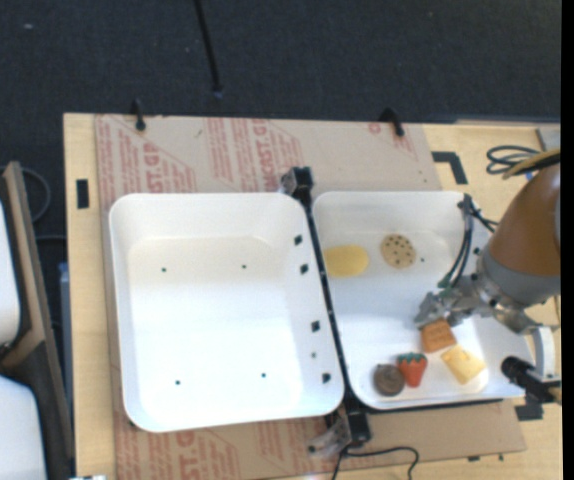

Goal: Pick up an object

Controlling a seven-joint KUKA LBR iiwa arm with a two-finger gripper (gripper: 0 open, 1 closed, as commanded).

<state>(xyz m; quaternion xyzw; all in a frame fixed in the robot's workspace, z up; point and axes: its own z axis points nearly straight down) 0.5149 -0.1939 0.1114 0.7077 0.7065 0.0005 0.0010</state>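
Note:
My gripper (435,311) is low inside the right bin (367,208), near its front right part. Just below it and touching it in the image lies a small orange block (438,337); whether it is gripped is unclear. A pale yellow block (464,365) lies beside that, toward the bin's front corner. A red strawberry toy (413,369) and a brown round piece (388,380) rest at the front rim. Farther back sit a yellow oval piece (346,260) and a round speckled cookie (398,250).
The left bin (127,268) stands beside the right one, with a black divider clip rail (312,268) between them. Both rest on a cardboard sheet (217,153). The arm's orange band (532,233) overhangs the right bin's right wall. Cables run by the gripper.

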